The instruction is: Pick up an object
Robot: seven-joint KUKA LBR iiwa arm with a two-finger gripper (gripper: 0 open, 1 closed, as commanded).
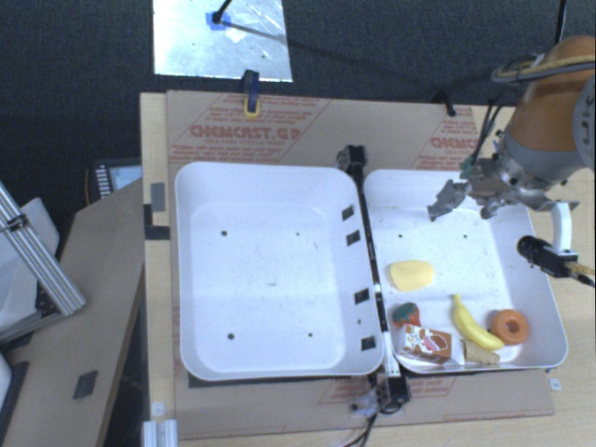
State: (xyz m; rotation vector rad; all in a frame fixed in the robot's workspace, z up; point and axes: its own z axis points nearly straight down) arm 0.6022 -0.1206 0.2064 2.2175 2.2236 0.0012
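Note:
The right bin holds several toy foods near its front. A pale yellow lump lies toward the divider, with a banana and an orange ring to its right. A small red and green piece, a red printed packet and a tan slab lie along the front wall. My gripper hangs over the far part of this bin, above and behind the foods. It is open, and there is nothing between its fingers.
The left bin sits beside the right one, with black clips along the shared rim. A black-tipped white fitting juts over the right bin's right wall. Cardboard lies under both bins.

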